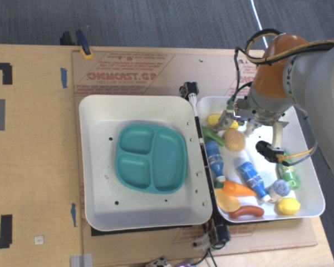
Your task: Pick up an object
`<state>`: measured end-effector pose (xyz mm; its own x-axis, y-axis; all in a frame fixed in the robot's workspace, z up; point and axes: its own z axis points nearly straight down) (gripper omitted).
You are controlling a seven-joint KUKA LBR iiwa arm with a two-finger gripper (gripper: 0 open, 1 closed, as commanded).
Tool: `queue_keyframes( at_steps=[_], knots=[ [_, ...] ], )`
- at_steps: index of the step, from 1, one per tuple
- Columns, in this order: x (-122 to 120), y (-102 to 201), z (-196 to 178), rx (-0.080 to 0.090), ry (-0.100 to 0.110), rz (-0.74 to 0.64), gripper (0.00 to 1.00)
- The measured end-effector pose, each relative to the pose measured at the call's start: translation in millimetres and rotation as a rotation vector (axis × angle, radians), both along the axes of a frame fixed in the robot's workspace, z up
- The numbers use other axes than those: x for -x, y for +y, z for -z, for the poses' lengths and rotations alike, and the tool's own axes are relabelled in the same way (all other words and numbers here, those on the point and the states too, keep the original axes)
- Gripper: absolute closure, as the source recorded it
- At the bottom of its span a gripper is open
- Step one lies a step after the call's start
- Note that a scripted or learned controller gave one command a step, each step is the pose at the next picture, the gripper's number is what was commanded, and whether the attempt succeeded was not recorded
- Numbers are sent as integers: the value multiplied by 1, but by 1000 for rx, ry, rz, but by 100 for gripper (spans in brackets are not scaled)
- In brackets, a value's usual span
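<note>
Hand point(239, 123) hangs over the back part of the rt bin point(314, 189), near its left wall. Can't tell if it's apart or together, the wrist hides that from above. Nothing seen clamped in it.

Tan ball point(234, 141) lies just in front of the hand, close under it; whether they touch isn't clear. A yellow piece point(214, 119) sits to the hand's left by the bin's back corner, w/ a green piece point(211, 133) just in front of that.

Further forward in the same bin: a blue bottle point(214, 160) along the left wall, a 2nd blue bottle point(252, 178) mid-bin lying at a slant, and a carrot point(240, 189) between their front ends. By the front wall – a red sausage point(246, 211), and a lemon point(288, 206) at the rt corner. A grey ball point(280, 188) and a green bottle point(289, 177) sit just behind the lemon.

Left bin point(94, 149) holds a teal plate point(151, 157) w/ three compartments, about centred. Both bins rest side by side on the surface point(33, 166).
</note>
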<state>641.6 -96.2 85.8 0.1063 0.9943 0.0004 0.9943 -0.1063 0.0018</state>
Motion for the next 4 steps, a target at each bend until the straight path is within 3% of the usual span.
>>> queue_keyframes(
  at_steps=[1, 2, 3, 4],
  knots=[
    [48, -15, 0, 1, 1, -112, 0],
    [129, -39, 0, 2, 0, -290, 0],
    [127, -40, -11, 5, -7, -289, 100],
    [162, 26, -99, 0, 1, -255, 100]
  ],
)
